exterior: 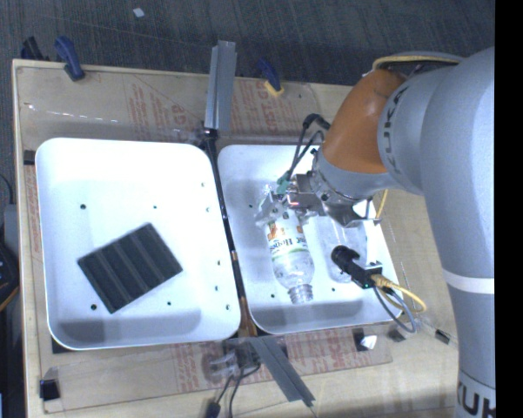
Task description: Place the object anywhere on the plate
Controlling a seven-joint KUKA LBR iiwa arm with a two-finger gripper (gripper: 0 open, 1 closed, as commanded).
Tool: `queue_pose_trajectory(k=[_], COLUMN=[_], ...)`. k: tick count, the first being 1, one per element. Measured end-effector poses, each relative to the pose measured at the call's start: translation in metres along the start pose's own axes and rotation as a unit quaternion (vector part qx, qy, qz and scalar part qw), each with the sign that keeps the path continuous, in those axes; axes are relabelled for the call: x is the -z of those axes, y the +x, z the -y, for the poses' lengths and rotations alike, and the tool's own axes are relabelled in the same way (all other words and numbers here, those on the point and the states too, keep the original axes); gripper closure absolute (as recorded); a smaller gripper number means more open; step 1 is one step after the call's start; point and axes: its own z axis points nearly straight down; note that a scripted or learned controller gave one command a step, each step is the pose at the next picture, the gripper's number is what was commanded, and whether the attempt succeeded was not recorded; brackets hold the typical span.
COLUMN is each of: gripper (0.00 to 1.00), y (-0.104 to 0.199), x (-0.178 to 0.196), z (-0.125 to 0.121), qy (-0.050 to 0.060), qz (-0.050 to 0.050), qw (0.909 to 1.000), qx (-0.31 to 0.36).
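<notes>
From the overhead camera, the pincer (285,200) sits low over the upper end of the clear plastic bottle (289,255) lying in the right bin (244,233); whether it grips is impossible to tell. The dark ridged plate (129,266) lies in the left bin (61,190). The round, slick bottle could roll or slip out.

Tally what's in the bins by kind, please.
Bottle: 1, lying in the right bin, below the gripper
Plate, dark and ridged: 1, in the left bin
Total: 2
</notes>
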Motion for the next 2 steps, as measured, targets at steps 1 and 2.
queue_pose_trajectory(k=[1,2], gripper=[1.00,1.00], y=[0.020,0.038], x=[0.040,0.069], z=[-0.059,-0.043], qy=[-0.001,-0.002], qz=[0.000,0.000], qw=[0.9998,0.9994], qx=[-0.019,-0.036])
